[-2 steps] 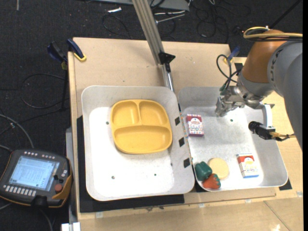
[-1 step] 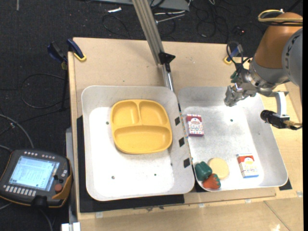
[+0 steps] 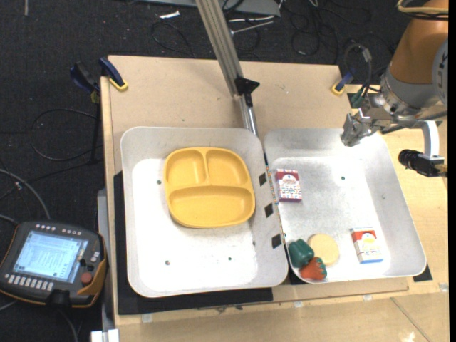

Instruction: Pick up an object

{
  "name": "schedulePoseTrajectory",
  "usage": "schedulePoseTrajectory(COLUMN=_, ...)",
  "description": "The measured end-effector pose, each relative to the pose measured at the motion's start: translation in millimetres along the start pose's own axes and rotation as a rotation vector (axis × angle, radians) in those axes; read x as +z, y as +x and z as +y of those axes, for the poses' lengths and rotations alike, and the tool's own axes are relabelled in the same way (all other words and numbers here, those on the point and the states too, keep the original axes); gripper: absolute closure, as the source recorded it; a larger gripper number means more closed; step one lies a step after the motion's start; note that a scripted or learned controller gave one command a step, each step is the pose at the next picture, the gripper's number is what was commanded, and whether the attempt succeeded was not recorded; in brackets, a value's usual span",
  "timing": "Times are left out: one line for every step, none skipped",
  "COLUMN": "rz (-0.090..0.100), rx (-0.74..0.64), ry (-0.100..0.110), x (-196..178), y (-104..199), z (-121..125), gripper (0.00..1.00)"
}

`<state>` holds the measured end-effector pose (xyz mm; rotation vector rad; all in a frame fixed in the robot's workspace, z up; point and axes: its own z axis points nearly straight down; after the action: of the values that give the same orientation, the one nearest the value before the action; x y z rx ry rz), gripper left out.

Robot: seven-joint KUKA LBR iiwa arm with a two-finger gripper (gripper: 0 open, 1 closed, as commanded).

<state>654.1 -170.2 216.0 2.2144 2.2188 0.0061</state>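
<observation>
Leftmost, off the bench (image 3: 178,91), a handheld control screen (image 3: 48,261) lies on the dark floor. On the bench the left bin (image 3: 142,262) carries a yellow divided plate (image 3: 209,186), lying flat near the bin's upper middle. Just past the seam between the bins, the right bin (image 3: 399,212) holds the likely candidates for picking: a small red-and-white box (image 3: 288,186) near its left wall, then a cluster at the lower left corner made of a green pepper (image 3: 300,250), a red piece (image 3: 313,268) touching it, and a pale round disc (image 3: 324,246) just beside them. Further right, near the lower right, lies a second small box (image 3: 367,246), white with red and yellow print.

At the far right the claw (image 3: 353,130) hangs over the upper edge of the right bin, well apart from every item; nothing sits between its fingers, and whether they are spread or pressed together I cannot tell at this size.

By my reading, the task is at the approach step, with no grasp begun. The next move calls for choosing a target, probably one of the two boxes since each lies alone with free space around it, then carrying the claw over it, lining up with its narrow sides and descending. The corner cluster looks harder, as its pieces crowd each other and the bin wall.
</observation>
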Motion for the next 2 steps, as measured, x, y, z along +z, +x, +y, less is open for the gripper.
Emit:
schedulePoseTrajectory(rz=0.004, rx=-0.006, ry=0.007, x=-12.7, y=56.8, z=-10.7, gripper=1.0)
schedulePoseTrajectory(rz=0.004, rx=-0.006, ry=0.008, x=-12.0, y=109.0, z=-8.1, gripper=1.0)
